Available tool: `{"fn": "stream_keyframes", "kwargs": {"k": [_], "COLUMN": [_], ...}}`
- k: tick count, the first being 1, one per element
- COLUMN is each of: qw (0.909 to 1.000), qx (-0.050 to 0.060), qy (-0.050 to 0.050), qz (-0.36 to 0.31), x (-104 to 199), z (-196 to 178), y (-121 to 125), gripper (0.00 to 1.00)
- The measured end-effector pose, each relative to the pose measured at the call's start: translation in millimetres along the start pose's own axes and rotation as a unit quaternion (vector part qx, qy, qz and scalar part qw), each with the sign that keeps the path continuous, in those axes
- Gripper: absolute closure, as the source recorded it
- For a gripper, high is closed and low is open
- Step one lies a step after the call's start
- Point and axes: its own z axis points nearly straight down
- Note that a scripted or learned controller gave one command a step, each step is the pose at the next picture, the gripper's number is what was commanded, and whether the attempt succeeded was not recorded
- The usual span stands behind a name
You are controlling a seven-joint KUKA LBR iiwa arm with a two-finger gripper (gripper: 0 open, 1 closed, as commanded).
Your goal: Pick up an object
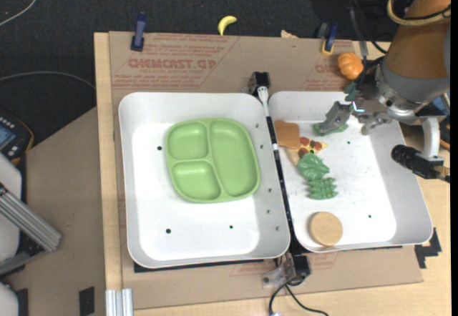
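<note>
Round tan disc (325, 228), flat, pale-rimmed, in right bin (390, 189)

Pale green divided plate (212, 159) in the left white bin (139, 186) — at three o'clock, the right white bin (386, 200) carries a dark green ridged toy (316, 177), a tan round disc (325, 228) at six, an orange-brown slice (288, 134) — red-and-yellow bits (311, 144) beside it.

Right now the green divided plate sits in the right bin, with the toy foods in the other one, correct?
Not quite. The camera view shows the green divided plate in the left bin; the toy foods lie in the right bin.
</note>
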Motion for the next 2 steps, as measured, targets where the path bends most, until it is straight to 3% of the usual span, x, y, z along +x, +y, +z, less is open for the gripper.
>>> {"fn": "stream_keyframes", "kwargs": {"k": [1, 2], "qw": [1.0, 1.0], "qx": [-0.006, -0.004], "qy": [-0.001, -0.002], "qz": [-0.001, 0.0], "x": [0.2, -0.3], "z": [120.1, 113.2], "y": [65.3, 64.3], "gripper": [0.0, 1.0]}}
